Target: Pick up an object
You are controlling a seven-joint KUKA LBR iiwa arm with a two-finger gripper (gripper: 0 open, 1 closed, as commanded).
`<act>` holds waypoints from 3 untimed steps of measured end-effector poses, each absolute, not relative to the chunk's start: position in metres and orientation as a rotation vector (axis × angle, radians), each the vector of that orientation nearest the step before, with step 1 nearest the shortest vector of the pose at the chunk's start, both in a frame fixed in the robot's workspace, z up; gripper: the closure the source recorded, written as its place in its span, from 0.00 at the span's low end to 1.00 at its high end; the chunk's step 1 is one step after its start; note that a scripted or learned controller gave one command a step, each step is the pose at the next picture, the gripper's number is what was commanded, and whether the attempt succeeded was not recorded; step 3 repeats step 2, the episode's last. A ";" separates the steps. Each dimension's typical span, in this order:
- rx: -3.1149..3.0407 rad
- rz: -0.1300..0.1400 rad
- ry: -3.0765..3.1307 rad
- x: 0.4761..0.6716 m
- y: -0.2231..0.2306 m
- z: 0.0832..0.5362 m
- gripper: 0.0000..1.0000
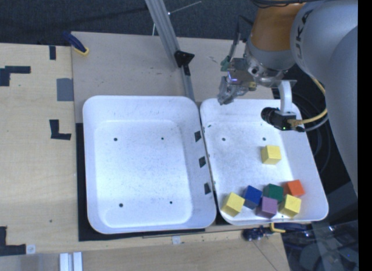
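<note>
From the camera view above, the wooden surface [128,69] carries two shallow white bins side by side on a dark mat. The left bin [93,148] shows only its speckled white floor with a few small dark dots. The right bin [232,148] holds all of the blocks.

One yellow block [271,154] sits alone in the right half of the right bin, apart from the others. Along the near edge of that bin lies a cluster: a yellow block [233,203] at the left end, a blue block [253,196] just beside it, then a purple block [268,206] with a green block [273,192] touching it behind. An orange block [294,188] and another yellow block [291,205] close the row at the right, near the bin's corner.

The grey arm with its orange band [279,14] reaches in from the right. Its gripper [226,96] hangs over the far left corner of the right bin, near the rim, well apart from every block. The fingers point down and look close together, but whether they are open or closed cannot be told at this size; nothing is seen between them.

A slanted metal bar [163,25] crosses the surface behind the bins, and a blue and yellow tool [75,43] lies near the far left edge.
</note>
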State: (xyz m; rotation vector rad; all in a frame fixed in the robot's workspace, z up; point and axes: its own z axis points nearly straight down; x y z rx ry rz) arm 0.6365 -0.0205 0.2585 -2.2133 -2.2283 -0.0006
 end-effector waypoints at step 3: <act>-2.211 0.001 -2.228 0.652 0.089 0.242 1.00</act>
